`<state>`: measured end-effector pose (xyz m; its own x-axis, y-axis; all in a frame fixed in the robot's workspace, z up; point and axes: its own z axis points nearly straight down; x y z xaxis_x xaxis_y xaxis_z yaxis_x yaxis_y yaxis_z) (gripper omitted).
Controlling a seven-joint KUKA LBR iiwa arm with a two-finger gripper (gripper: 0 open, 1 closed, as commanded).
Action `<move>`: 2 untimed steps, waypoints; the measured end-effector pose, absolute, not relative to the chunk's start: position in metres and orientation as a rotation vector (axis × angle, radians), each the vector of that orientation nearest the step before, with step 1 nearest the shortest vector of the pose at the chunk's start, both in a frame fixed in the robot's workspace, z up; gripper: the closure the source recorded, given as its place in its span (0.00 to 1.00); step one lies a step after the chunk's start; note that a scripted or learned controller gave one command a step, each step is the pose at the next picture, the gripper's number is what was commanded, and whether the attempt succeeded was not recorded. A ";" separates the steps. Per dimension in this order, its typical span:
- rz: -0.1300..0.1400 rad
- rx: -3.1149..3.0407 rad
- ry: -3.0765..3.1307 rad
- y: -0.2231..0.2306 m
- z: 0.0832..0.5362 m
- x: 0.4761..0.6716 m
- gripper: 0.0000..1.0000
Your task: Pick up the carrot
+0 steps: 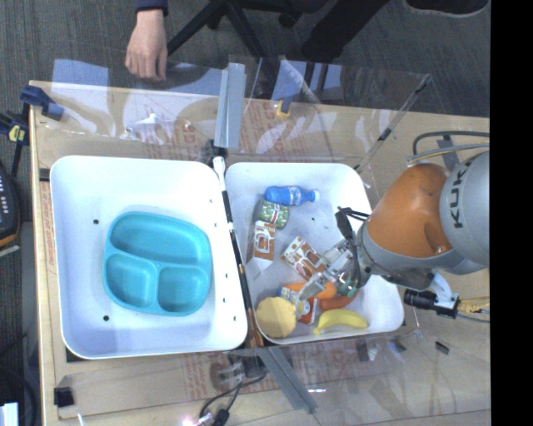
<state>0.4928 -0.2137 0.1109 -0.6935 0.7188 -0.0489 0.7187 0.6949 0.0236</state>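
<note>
Right bin (pixel 379 316) clutter, hand (pixel 333 281) low over carrot (pixel 333 291), grip unclear

Arm (pixel 416 225) low, wrist angled leftward

A robotics lab is indicated. A worktop (pixel 350 125) fenced with clear panels (pixel 333 91) is set on grey carpet (pixel 83 33), with two white bins (pixel 75 250) fixed side by side. Loose cables (pixel 216 408) and an office chair base (pixel 241 25) are seen around it.
</note>
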 end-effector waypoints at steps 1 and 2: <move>0.015 1.805 2.512 -0.215 0.111 0.511 0.00; 0.011 1.638 2.618 -0.192 0.110 0.492 0.00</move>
<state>0.4924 -0.1921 0.1101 -0.4364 0.8988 -0.0415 0.8984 0.4378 0.0343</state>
